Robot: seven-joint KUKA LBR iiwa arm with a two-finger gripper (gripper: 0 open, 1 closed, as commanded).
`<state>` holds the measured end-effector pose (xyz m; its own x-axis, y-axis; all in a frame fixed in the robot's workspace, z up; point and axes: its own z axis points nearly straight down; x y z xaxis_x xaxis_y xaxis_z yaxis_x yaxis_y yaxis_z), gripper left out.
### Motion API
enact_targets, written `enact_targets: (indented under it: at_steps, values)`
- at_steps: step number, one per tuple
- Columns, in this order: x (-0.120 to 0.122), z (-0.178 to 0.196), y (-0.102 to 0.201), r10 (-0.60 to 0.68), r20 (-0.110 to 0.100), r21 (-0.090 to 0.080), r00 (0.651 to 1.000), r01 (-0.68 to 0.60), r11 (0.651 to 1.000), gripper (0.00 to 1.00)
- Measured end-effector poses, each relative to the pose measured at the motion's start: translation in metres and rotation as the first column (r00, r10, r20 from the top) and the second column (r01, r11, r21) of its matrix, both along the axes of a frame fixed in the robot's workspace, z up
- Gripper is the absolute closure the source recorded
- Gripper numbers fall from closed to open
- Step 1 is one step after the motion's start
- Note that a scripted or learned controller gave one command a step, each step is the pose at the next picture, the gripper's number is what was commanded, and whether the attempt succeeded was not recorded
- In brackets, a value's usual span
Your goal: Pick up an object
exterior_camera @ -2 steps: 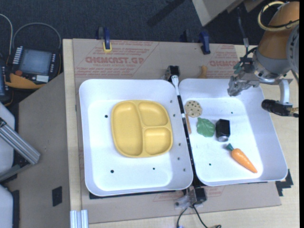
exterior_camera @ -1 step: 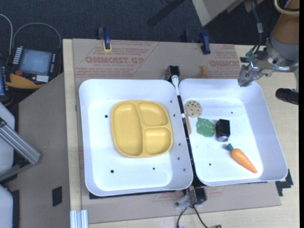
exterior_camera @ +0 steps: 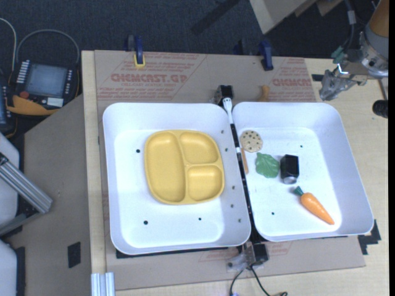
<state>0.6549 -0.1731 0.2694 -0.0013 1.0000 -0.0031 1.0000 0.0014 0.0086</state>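
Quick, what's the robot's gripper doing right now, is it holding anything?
Gripper: up at the far right, outside the right bin, with nothing in it; whether it is open or closed cannot be told.

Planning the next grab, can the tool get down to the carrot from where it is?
Probably yes. The carrot lies by itself in the right bin, apart from the black block, and the tool sits beyond the bin's far corner.

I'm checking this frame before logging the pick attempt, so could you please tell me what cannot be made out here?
- Gripper, camera view: small and cluttered at the upper right; finger state unreadable.
- Arm: cut off by the right edge.
- Black object in the right bin: too dark to identify.
- Green item: too small to identify.
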Motion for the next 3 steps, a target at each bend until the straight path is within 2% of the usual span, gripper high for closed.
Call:
enact_targets:
  at_steps: [1, 2, 3]
  values:
    - [0.003, 0.004, 0.053, 0.004, -0.008, 0.004, 1.0, -0.004, 1.0, 1.0]
    - [-0.006, -0.013, 0.106, 0.004, -0.011, 0.006, 1.0, -0.004, 1.0, 1.0]
    - [-0.001, -0.027, 0.167, 0.005, -0.012, 0.006, 1.0, -0.005, 1.0, 1.0]
